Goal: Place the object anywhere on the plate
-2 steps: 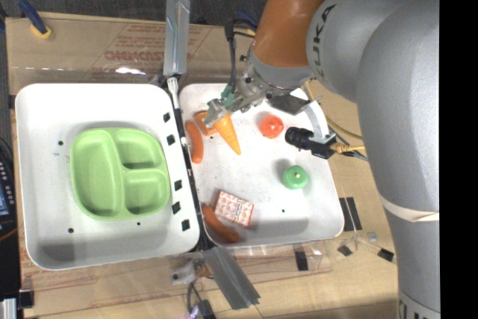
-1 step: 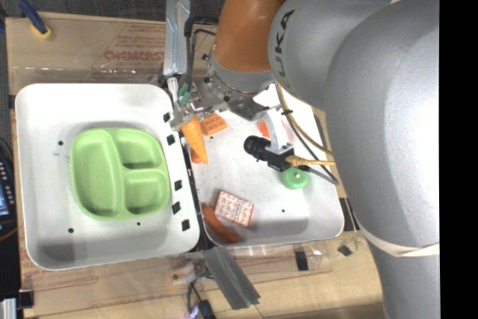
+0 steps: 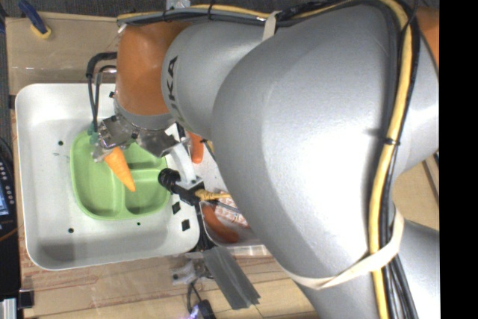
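The grey arm (image 3: 299,138) reaches in from the right and covers most of the scene, its orange band (image 3: 142,71) sitting just above the wrist over the left white bin (image 3: 37,160). In that bin lies a green plate (image 3: 89,190) with divided compartments, its rim running close to the bin's right wall. The gripper (image 3: 110,149) hangs over the upper part of the plate, pointing down and to the left from the wrist. An orange carrot (image 3: 119,168), cone-shaped, has its wide end up at the gripper's tip and its narrow end slanting down and to the right, over the raised divider between the plate's compartments. The wide end appears to sit between the fingers, so the gripper seems closed around the carrot, though the fingertips themselves are small and partly lost against the dark metal. Whether the carrot's point touches the plate or hangs just above it cannot be told from this angle. Black cables (image 3: 93,86) loop down the left side of the wrist. To the right of the plate, half hidden beneath the arm, a few items lie in the neighbouring bin, among them a second orange piece (image 3: 196,149) and a reddish-brown object (image 3: 220,224) close to the dividing wall.
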`<move>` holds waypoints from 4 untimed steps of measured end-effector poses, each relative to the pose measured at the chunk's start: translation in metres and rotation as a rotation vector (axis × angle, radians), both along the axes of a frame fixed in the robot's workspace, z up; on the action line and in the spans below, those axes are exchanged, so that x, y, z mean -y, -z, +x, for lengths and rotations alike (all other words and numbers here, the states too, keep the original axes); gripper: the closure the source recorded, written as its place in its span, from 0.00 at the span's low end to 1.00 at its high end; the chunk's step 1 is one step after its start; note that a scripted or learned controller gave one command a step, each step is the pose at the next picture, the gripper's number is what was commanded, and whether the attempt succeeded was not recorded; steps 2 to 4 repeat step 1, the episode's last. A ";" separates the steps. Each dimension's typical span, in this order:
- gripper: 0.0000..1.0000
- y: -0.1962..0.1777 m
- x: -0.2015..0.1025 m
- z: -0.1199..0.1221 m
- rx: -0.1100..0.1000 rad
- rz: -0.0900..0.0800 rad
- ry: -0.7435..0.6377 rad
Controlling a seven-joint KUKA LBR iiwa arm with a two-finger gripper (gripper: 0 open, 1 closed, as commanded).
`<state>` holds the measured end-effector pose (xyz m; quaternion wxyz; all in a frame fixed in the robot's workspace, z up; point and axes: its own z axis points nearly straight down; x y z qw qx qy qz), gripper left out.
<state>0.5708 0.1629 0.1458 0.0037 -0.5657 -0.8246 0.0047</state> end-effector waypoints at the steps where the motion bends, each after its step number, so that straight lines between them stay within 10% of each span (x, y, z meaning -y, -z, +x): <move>1: 0.00 -0.001 0.001 0.001 0.002 0.000 0.002; 4: 0.00 -0.001 0.001 0.001 0.002 0.000 0.002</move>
